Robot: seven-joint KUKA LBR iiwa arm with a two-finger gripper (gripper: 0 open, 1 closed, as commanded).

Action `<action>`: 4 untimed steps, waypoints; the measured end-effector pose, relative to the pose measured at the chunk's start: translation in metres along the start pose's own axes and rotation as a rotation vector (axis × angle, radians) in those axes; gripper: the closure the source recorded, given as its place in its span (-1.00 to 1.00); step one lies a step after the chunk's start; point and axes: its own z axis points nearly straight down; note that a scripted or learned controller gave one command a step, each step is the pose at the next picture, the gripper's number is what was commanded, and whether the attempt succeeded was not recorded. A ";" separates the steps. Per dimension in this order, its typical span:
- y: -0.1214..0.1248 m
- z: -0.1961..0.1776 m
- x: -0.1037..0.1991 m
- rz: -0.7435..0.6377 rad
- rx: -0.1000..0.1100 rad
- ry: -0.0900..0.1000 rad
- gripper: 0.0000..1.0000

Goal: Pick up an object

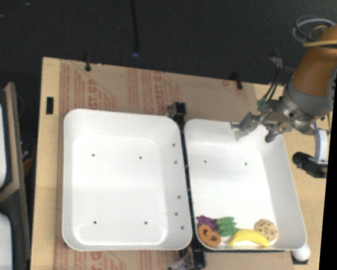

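**Gripper up at far edge, toys at near edge**

Left bin: nothing to grab. Right bin: purple-and-orange toy, green toy, banana and cookie bunched along the near edge. They look light, rigid and slick; pinch the banana mid-body, across the curve. Gripper hangs over the far edge, fingers spread, holding nothing.

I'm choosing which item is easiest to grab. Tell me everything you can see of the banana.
The banana is a small, bright yellow, curved piece, smooth like plastic. It lies flat along the near wall of the right bin, ends turned slightly up. Green leafy piece touches its left end; the cookie sits against its right end.
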 end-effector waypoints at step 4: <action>-0.057 0.025 0.045 -0.002 0.001 0.002 -1.00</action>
